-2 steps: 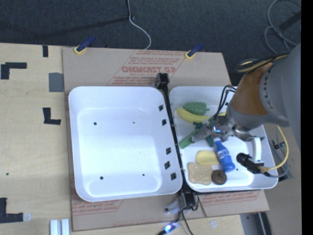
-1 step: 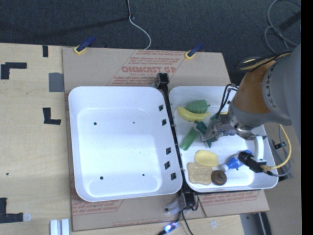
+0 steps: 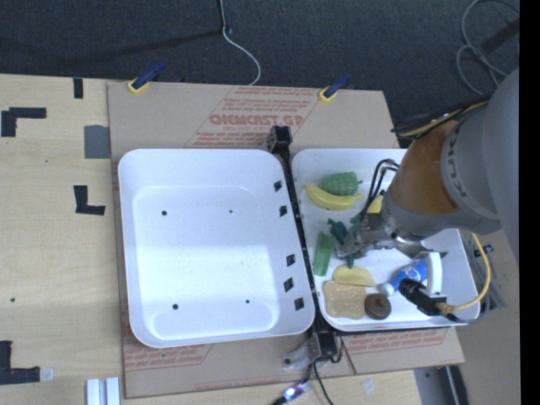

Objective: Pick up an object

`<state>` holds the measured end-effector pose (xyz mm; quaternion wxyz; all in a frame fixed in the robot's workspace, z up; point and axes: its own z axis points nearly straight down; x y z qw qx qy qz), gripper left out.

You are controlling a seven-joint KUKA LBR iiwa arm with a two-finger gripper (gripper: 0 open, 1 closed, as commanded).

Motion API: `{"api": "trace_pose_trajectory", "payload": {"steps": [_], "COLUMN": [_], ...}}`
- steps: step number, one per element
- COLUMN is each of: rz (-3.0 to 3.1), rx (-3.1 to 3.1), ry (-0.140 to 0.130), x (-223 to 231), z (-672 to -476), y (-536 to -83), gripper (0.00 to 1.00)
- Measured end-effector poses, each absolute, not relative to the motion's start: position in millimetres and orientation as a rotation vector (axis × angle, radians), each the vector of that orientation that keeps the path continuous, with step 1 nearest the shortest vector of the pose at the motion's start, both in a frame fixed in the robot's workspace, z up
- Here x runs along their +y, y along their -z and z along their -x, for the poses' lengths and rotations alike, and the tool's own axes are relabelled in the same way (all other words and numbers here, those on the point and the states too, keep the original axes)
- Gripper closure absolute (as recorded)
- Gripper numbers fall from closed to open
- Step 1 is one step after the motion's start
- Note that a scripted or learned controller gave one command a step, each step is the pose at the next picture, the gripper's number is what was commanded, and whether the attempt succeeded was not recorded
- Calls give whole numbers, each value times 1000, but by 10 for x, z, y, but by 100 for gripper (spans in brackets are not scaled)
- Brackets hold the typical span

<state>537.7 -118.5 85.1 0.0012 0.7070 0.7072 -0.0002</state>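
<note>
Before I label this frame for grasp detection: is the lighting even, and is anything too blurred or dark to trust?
In the camera view, light falls unevenly: the left bin has a bright washed patch across its floor with a shaded upper part. The gripper is small, dark and soft, so its state is unreadable. The banana and green leafy piece read clearly; the arm looms large and blurry at right.

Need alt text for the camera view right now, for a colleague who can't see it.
The grey arm's gripper is low in the right bin, among a banana, a green bumpy fruit, a green stick and other small items. The left bin sits alongside on cardboard.
</note>
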Motion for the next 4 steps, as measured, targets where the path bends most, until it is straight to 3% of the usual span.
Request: {"api": "trace_pose_trajectory", "payload": {"steps": [1,2,3,4], "rz": [-2212,-2220,-2215,-2203], "rx": [2224,2226,2229,2225], "ry": [-5,1,-4,-24], "x": [-1029,-955,-364,673], "z": [-5991,-6149,-5902,-6006], "y": [-1441,-1353,-1870,-4404], "gripper": [100,100,100,100]}}
